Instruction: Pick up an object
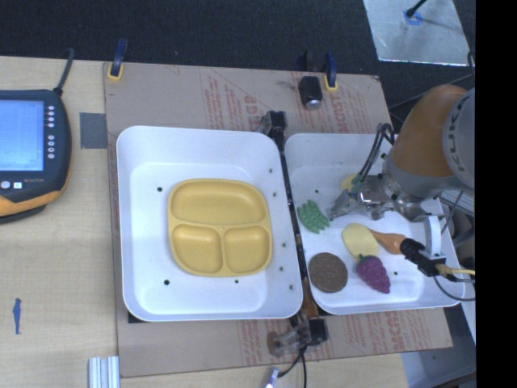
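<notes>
I read this as the approach step. The gripper (346, 204) sits low in the right bin (323, 156), fingers spread apart with nothing between them, just beside the green ridged toy (312, 216). The yellow piece (358, 239), brown disc (328, 272) and purple grape bunch (373, 273) lie nearer the bin's front. The yellow divided plate (219, 226) sits in the left bin (141, 217). Next, I judge, it must centre over one target, descend, then close.

grey arm (460, 148), broad orange band, black cables at wrist, small metallic claw (349, 203)
</notes>
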Available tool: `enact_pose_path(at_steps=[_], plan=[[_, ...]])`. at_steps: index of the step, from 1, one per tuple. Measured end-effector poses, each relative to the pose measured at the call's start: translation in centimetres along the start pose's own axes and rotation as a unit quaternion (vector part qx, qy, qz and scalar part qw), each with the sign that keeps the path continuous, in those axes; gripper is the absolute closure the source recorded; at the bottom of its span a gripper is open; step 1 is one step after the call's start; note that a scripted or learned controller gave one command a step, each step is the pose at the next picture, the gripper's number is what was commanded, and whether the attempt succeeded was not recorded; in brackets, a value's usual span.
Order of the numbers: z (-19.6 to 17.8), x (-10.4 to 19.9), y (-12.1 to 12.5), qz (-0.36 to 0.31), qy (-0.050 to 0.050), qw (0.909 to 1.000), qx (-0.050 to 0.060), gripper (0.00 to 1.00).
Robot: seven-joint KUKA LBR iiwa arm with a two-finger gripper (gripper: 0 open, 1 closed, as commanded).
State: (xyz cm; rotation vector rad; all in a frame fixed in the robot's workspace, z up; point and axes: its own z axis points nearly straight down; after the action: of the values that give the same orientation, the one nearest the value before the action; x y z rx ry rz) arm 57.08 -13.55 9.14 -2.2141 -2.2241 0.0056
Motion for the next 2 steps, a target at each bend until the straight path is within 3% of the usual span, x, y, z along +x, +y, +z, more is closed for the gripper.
enact_pose_path(at_steps=[1,2], plan=[[0.0,-0.4,-4.3,0.000,0.000,1.0000,-0.001,0.00],[-1.2,-0.5,-4.2,-0.002,-0.001,1.0000,-0.002,1.00]])
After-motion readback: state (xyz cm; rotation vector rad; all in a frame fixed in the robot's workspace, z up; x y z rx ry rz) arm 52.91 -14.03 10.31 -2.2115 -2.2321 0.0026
